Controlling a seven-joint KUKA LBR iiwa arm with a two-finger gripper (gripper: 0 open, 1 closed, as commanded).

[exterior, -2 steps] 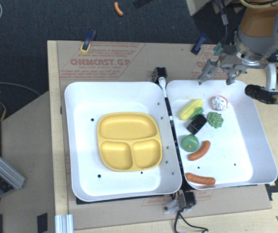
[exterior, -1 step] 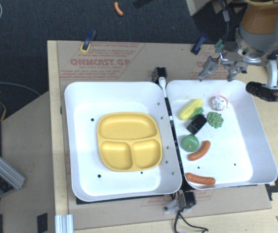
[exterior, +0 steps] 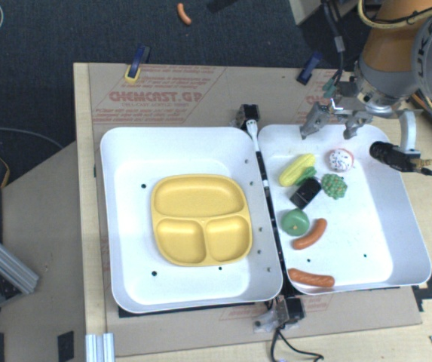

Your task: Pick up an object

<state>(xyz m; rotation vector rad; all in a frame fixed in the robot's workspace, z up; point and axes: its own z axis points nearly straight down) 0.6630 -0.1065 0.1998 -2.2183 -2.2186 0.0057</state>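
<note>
Cardboard-topped counter [exterior: 163, 89] carries two bins; tool [exterior: 330, 123], fingers spread and holding nothing, hangs at twelve o'clock of the right bin [exterior: 396, 225], where the corn cob [exterior: 296, 170] looks light, rigid, best gripped across its middle.

Two white bins [exterior: 125, 202], one yellow tray [exterior: 200, 219], two sausages [exterior: 310, 233], one broccoli [exterior: 334, 185]

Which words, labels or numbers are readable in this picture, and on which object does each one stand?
"CHEMCAST GP" in large red letters, on the brown board under the two white bins, above the left bin.
Smaller red lines of print above and below that word on the same board: too blurred to read.
No text can be made out on the yellow tray, on the toy food, or on the gripper.
</note>
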